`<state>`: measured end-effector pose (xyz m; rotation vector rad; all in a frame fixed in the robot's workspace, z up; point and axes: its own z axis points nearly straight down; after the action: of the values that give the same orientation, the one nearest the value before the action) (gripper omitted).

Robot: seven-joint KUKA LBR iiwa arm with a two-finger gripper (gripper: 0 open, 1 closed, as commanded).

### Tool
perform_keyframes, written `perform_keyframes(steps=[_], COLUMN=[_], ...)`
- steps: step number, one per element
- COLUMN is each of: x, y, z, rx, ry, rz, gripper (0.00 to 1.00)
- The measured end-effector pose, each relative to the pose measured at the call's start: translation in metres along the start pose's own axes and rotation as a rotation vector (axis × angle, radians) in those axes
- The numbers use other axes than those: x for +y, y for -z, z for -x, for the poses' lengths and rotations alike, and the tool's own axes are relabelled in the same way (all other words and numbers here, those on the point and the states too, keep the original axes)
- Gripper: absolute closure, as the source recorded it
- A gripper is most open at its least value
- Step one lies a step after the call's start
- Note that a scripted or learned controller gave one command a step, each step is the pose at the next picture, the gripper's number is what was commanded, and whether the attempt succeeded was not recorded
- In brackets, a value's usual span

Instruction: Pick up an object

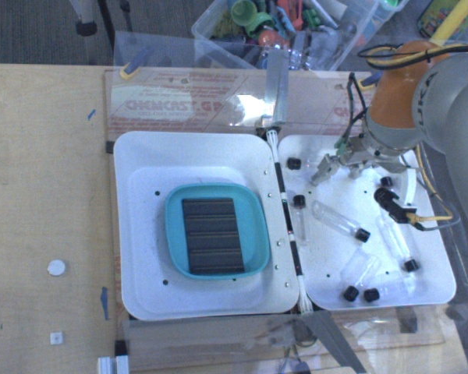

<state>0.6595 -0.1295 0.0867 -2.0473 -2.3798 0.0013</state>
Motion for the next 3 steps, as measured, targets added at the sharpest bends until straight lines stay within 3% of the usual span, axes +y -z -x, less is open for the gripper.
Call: perform_keyframes(steps=[1,2,3], x=[-0.072,-0.072,0.011], y=[0.019,0.019,0.0], z=[-0.045,-0.045,-0.025], rx=[-0.001,-0.001,-0.003], ry=[0.092,0.091,0.143], rz=[0.003,0.003,0.005], gripper=[0.0,0.0,0.0])
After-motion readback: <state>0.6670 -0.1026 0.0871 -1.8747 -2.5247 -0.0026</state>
